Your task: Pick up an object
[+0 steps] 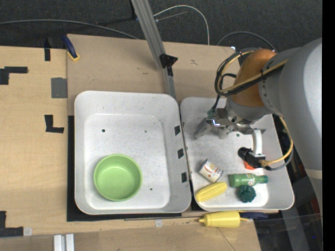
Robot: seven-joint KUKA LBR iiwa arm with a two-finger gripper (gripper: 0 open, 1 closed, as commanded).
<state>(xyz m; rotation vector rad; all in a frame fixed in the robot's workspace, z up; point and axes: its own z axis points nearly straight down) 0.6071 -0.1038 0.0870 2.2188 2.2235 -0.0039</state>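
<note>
The can (211,170) is the thing nearest my gripper (208,128). It is small and white with a red patch, and it lies tilted on the floor of the right-hand bin (196,109), toward the near edge and close to the wall shared with the left-hand bin (131,124). My gripper is over the far part of the same bin, apart from the can and touching nothing that I can make out. I cannot tell whether it is open or closed, and I see nothing gripped in it.

My arm (298,88) comes in from the right, with the orange band (256,67) above the wrist over the bin's far edge.

Just nearer than the can lies the corn (211,192), yellow, slanted, close to the bin's near wall. To the right of the can a green bottle (247,180) lies on its side. Below it, touching or almost touching, sits a dark green lump (246,193); I cannot tell what it is. All four are bunched in the near part of the right-hand bin.

A yellow bottle (222,219) lies on its side on the bench (104,61), just outside the bin's near wall.

In the left-hand bin a green bowl (118,177) stands upright in the near left corner, well apart from my gripper.
</note>
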